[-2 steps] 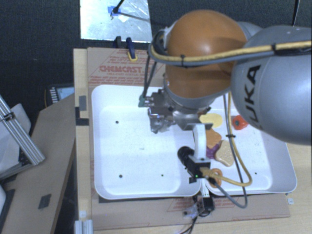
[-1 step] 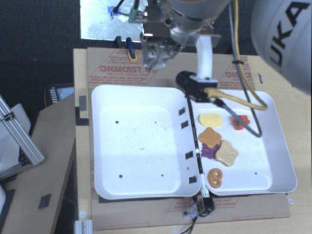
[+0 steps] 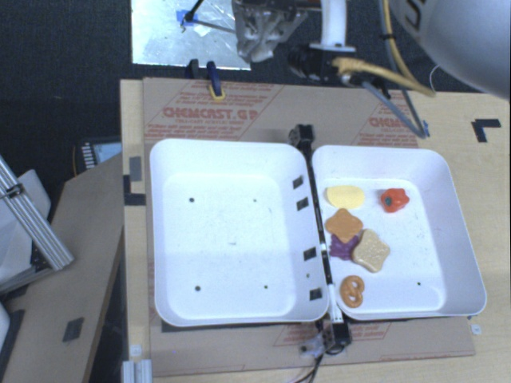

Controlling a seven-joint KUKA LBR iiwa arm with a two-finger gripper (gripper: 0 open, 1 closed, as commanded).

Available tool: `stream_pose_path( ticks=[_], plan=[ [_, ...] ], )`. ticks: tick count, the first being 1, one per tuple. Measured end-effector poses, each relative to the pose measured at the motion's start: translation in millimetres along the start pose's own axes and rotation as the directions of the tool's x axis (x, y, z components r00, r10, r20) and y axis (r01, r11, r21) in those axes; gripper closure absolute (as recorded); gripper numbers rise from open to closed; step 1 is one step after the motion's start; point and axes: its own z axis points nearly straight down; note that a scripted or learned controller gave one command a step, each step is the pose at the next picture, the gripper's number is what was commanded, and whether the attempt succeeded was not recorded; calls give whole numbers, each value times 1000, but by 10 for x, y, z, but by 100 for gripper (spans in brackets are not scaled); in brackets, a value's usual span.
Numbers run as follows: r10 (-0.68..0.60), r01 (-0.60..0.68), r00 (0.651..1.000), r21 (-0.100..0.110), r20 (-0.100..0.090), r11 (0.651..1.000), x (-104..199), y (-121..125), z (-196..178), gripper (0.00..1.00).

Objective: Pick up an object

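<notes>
The right bin (image 3: 457,214) holds several small toy foods. A yellow oval piece (image 3: 345,196) and a red pepper (image 3: 394,199) lie near its far side. An orange-brown piece (image 3: 344,223) rests partly on a purple piece (image 3: 342,249), and a tan bread slice (image 3: 371,251) touches both. A pretzel (image 3: 352,290) lies nearer the front. My gripper (image 3: 259,48) hangs high at the top of the view, beyond the far edge of the left bin (image 3: 160,214), well away from all the objects. Nothing shows below it.
A divider with black clips (image 3: 307,206) runs between the two bins. A blue and yellow clamp (image 3: 213,80) sits on the board behind the left bin. Yellow and grey cables (image 3: 383,74) trail from the arm above the right bin's far edge.
</notes>
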Motion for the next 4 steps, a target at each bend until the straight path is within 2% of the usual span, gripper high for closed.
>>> stream_pose_path(
  ticks=[1,2,3,4],
  plan=[
    [-8,8,1000,9,0,1000,13,-924,184,100],
    [-1,1,1000,4,1,1000,2,-413,8,100],
    [2,-2,1000,17,6,1000,-537,-943,814,100],
    [14,-14,1000,14,7,1000,-1949,-1121,1607,100]
  ],
)
